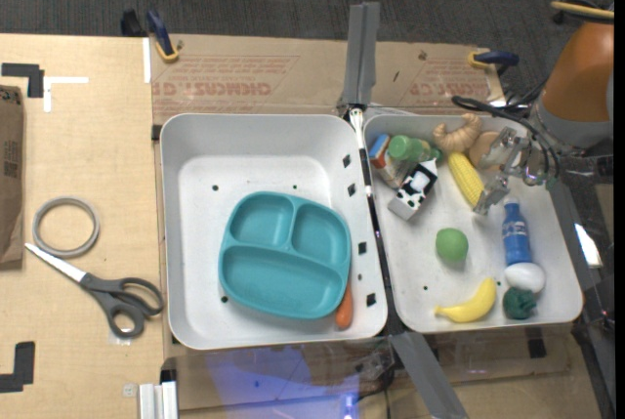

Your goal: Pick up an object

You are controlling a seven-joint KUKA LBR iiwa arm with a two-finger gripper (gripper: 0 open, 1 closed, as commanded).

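Tool (495,194) hangs over right bin (557,310), near its upper right, just above corn (463,177) and blue bottle (515,235). Nothing visible between its fingers; grip state: cannot tell. No object lifted yet; descent, grasp and lift remain.

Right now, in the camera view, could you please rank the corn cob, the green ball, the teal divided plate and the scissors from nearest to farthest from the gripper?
From the gripper:
1. Corn cob, just to its left in the right bin.
2. Green ball, below-left, same bin.
3. Teal divided plate, in the left bin.
4. Scissors, on the bench at far left.
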